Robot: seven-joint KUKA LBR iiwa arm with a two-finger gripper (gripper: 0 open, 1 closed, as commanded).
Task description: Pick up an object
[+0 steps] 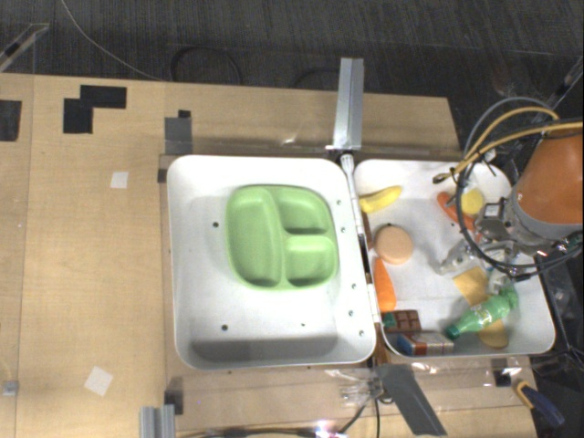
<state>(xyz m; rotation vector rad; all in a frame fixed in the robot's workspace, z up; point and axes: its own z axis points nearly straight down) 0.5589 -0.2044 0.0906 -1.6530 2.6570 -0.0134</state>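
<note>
A moulded pale-green plastic tray with three compartments (278, 235) lies in the middle of the left white bin (196, 336), well apart from the arm. Across the divider, the right white bin (415, 176) holds the pickable clutter: a yellow toy banana (380, 198) near the top left, a round tan bun-shaped toy (394, 244) below it, an orange carrot-shaped piece (385, 288) along the left wall, and a brown chocolate-bar block (402, 321) in the lower left corner. Further right, a green plastic bottle (481, 316) lies on its side, with a flat tan wedge (472, 286) just above it. The grey arm with its orange band (552, 185) hangs over the bin's right half, its gripper (461, 258) low among the cables near the wedge; whether the pincer is apart or together cannot be told, and nothing is seen between it. The wedge and bottle appear the nearest candidates. A clean grasp likely calls for centring over one item alone, descending straight, and avoiding the neighbouring bottle and the bin wall.
</note>
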